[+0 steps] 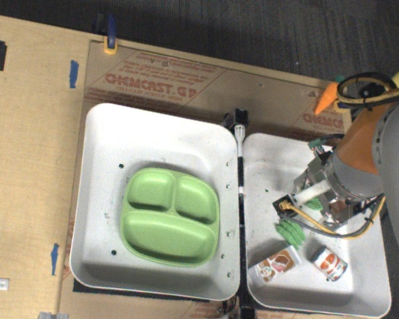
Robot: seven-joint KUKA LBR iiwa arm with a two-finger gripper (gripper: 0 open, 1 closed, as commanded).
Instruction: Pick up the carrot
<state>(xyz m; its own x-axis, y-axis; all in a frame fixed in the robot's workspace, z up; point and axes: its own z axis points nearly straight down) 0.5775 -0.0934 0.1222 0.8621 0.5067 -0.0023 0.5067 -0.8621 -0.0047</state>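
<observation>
My gripper (308, 203) hangs low over the middle of the right bin (276, 157), with the arm coming in from the right. Right below its tip lies a green leafy piece (290, 231) that looks like a carrot's top. Any orange body attached to it is hidden under the gripper. I cannot tell whether anything is between the fingers.
A red and white can (328, 263) and a brown and white can (276, 264) lie in the right bin's near part. The left bin (111, 139) holds a green divided plate (170, 215). An orange tapered thing (324, 102) sits on the bench behind the right bin.
</observation>
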